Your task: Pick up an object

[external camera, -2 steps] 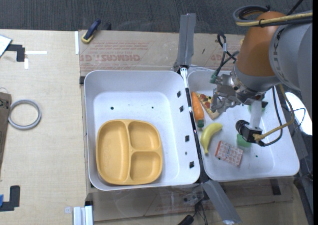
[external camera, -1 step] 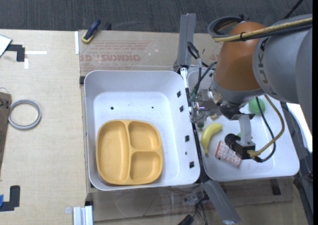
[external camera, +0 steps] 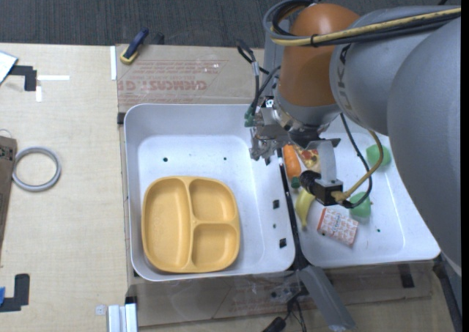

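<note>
My gripper (external camera: 287,149) hangs low over the left side of the right bin (external camera: 410,242), close to the wall between the two bins. Right under it lies an orange carrot-like piece (external camera: 292,161). A yellow banana-shaped toy (external camera: 303,207) lies just in front of that, beside a white packet with red print (external camera: 338,226). Two green pieces (external camera: 376,153) (external camera: 362,208) lie further right, partly hidden by cables and the arm. The wrist hides much of the bin's back half.
The left bin (external camera: 146,133) holds a yellow divided plate (external camera: 192,222) at its front left. A roll of tape (external camera: 34,168) lies on the bench at far left. A cardboard sheet (external camera: 183,81) with a blue-and-yellow tool (external camera: 134,45) sits behind the bins.
</note>
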Controlling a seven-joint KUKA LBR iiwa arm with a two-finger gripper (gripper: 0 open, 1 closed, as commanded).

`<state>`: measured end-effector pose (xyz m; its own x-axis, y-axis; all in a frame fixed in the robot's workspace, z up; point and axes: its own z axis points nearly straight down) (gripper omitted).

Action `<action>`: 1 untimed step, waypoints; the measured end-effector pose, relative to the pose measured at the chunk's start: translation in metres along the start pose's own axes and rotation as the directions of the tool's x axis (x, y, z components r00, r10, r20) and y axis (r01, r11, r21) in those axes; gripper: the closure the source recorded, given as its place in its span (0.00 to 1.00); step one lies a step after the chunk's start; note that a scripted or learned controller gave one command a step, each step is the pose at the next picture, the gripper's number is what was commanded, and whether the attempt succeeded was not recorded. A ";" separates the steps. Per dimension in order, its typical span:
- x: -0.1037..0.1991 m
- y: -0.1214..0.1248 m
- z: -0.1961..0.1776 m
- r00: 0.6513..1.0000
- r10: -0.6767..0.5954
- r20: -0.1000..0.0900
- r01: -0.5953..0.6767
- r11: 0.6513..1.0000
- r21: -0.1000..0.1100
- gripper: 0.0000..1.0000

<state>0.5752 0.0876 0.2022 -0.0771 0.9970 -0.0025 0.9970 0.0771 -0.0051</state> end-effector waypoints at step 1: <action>0.083 0.013 0.016 0.996 0.094 0.001 -0.094 0.996 0.001 1.00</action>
<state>0.5817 0.1712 0.1862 0.0166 0.9999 -0.0042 0.9998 -0.0166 -0.0059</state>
